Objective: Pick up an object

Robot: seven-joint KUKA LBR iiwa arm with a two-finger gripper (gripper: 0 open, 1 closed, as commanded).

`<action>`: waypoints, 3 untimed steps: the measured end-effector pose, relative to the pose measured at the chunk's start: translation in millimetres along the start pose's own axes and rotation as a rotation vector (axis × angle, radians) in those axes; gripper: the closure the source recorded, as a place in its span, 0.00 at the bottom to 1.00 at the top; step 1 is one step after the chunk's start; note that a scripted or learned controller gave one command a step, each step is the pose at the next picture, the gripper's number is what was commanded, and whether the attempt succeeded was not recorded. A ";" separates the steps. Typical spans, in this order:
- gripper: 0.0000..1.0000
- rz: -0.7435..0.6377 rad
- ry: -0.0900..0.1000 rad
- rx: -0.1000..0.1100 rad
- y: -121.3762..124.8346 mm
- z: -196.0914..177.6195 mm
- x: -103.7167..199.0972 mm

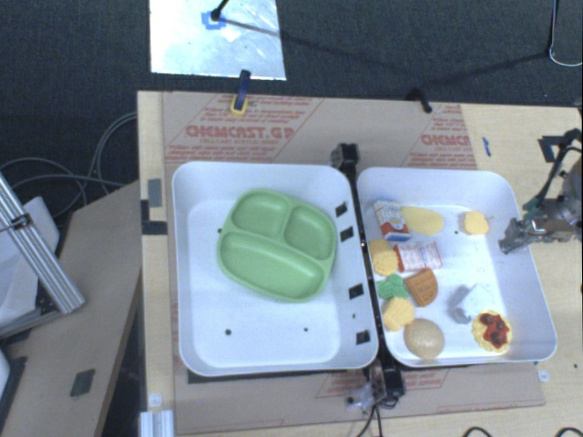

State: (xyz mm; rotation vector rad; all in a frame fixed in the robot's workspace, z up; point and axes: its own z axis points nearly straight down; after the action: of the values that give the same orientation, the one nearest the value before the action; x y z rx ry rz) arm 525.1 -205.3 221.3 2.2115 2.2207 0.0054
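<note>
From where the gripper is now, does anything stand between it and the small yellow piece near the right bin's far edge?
Nothing visible does. The gripper is at the right bin's right rim, and only bare white floor lies between it and the small yellow piece.

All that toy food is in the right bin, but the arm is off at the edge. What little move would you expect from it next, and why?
Probably a short slide inward over the right bin. The gripper sits at that bin's right rim, with nothing seen in it, and the small yellow piece is the nearest item and lies apart from the cluster.
</note>
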 end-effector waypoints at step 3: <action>1.00 -0.006 0.004 0.005 39.1 -5.7 100.5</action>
State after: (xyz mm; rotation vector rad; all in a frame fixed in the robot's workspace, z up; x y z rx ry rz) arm 563.7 -104.7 227.1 2.2094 2.2317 0.0052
